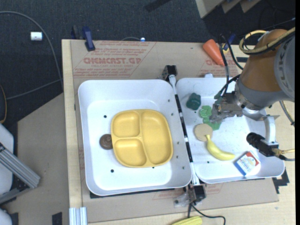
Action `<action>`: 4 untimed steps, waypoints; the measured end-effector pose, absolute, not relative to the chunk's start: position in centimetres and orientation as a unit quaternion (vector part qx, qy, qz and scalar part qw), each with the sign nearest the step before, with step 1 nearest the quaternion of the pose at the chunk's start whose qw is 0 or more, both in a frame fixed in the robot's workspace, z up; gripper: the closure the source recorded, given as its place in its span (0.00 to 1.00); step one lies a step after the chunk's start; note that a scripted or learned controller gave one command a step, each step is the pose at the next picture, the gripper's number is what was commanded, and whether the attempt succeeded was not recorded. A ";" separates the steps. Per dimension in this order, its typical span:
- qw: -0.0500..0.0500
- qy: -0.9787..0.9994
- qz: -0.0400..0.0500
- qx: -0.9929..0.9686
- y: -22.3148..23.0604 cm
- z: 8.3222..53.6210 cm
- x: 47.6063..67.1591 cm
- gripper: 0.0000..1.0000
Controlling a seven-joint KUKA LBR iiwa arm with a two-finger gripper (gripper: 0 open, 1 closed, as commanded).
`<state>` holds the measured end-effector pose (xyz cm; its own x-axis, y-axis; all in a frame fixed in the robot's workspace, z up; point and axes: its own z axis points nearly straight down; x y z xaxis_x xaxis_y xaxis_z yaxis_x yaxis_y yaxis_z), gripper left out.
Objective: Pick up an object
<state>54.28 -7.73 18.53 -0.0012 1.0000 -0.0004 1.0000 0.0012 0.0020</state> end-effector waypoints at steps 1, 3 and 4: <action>0.000 0.707 0.000 0.707 -7.8 18.5 54.2 0.00; 0.001 0.708 0.000 0.707 -9.3 8.5 63.4 0.00; 0.001 0.708 0.000 0.707 -9.3 8.5 66.7 0.00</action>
